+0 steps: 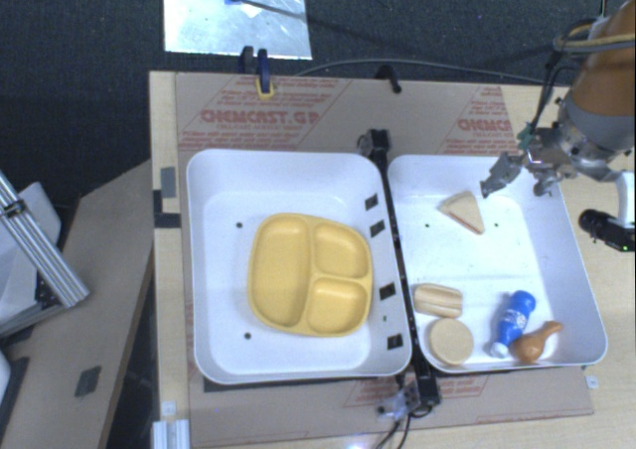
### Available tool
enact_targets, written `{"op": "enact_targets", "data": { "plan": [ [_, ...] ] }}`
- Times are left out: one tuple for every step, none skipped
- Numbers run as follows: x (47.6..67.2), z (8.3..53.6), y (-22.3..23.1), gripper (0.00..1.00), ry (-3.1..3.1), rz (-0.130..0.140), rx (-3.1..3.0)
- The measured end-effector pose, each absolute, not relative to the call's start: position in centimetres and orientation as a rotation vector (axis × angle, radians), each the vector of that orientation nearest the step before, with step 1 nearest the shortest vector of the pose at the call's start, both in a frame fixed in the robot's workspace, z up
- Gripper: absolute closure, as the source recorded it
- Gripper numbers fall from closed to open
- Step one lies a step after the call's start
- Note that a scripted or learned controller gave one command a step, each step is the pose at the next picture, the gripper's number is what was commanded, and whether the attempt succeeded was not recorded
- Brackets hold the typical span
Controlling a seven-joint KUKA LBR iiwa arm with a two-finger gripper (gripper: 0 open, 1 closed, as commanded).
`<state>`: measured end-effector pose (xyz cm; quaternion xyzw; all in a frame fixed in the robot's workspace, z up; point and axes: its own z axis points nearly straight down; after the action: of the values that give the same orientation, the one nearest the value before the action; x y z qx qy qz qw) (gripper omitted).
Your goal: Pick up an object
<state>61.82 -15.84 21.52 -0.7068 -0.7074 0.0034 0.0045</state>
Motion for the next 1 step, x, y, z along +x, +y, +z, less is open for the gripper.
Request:
{"op": "enact_targets", "data": {
  "plan": [
    [62.07, 22.34, -15.80, 0.00, -2.226, -0.001, -2.219]
  ]
}}
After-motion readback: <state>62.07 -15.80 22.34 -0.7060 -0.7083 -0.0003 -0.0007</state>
